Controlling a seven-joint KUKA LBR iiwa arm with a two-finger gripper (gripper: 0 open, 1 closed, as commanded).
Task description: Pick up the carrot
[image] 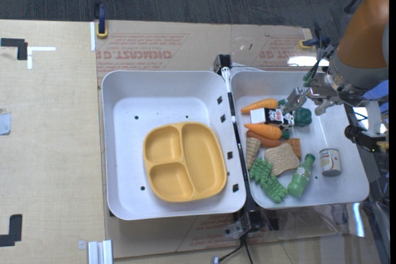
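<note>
Bench: two shallow white bins are set side by side on a cardboard-lined surface.
Left bin (117,151): a yellow divided plate (184,161) is laid near its middle, slightly toward the near wall.
Right bin (346,176): all the loose items are carried here, mostly in the half next to the shared wall.
Carrots: two are seen. One carrot (258,106) lies toward the far wall, just beside the shared wall. A second carrot (264,130) lies just nearer, pointing the same way, and is touched by the orange slab (293,146) behind the toast.
Other items: a black-and-white cow toy (278,115) lies between the carrots; a dark green round piece (302,117) beside it; a cone (252,149), a bread slice (283,159), a green leafy piece (266,178), a green bottle (301,177) and a small can (330,162) toward the near wall.
Gripper (296,97): it is hung over the far part of the right bin, just beyond the cow toy and beside the far carrot's tip.
Claw state: it cannot be told from this view; nothing is seen carried by it.
</note>
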